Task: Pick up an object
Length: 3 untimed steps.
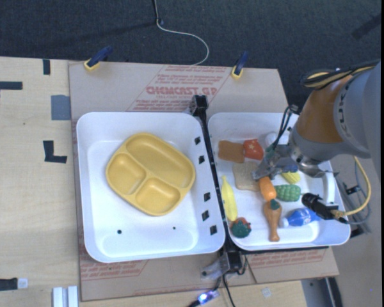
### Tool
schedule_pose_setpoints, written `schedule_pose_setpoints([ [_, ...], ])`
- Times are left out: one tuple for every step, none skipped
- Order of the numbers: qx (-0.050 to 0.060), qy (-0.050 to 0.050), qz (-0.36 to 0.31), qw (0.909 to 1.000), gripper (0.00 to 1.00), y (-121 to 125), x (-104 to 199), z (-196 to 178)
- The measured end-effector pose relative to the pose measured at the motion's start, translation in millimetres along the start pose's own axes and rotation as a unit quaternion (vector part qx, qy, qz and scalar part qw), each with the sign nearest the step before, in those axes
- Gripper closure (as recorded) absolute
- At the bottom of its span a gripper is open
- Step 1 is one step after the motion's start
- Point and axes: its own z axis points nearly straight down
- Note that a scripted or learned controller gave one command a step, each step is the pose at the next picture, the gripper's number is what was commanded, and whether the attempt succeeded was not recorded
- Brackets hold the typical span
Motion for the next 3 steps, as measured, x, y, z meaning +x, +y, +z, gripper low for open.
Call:
schedule_pose_setpoints([
  [-0.001,-0.001,0.000,1.0000,1.00,-0.4,9.4,-58.6],
  [-0.001,-0.002,0.000,1.0000,1.00,-1.2,8.8,-121.8],
  [0.001,-0.001,0.000,1.0000,1.00,-0.9,9.6,-127.4],
])
